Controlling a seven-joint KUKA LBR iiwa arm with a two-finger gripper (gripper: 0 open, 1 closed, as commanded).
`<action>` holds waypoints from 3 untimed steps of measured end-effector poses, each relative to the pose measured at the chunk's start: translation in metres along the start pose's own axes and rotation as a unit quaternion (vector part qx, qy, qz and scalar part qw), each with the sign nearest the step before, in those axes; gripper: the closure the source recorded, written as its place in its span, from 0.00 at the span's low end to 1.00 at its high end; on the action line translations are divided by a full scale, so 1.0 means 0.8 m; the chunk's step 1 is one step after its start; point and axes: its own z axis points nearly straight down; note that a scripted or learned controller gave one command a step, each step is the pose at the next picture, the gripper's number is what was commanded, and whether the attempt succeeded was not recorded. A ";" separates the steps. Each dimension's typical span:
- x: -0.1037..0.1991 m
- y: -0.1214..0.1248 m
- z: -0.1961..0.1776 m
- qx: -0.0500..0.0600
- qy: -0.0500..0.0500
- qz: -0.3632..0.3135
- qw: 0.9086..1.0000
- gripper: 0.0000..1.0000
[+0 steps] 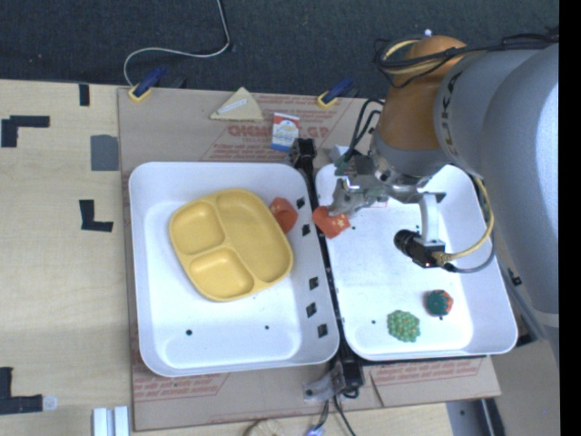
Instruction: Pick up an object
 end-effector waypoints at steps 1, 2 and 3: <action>0.000 0.000 0.000 0.000 0.000 0.000 1.000 0.00; -0.043 -0.009 0.053 -0.006 0.000 0.001 1.000 0.00; -0.102 0.081 0.044 -0.001 -0.001 0.001 1.000 0.00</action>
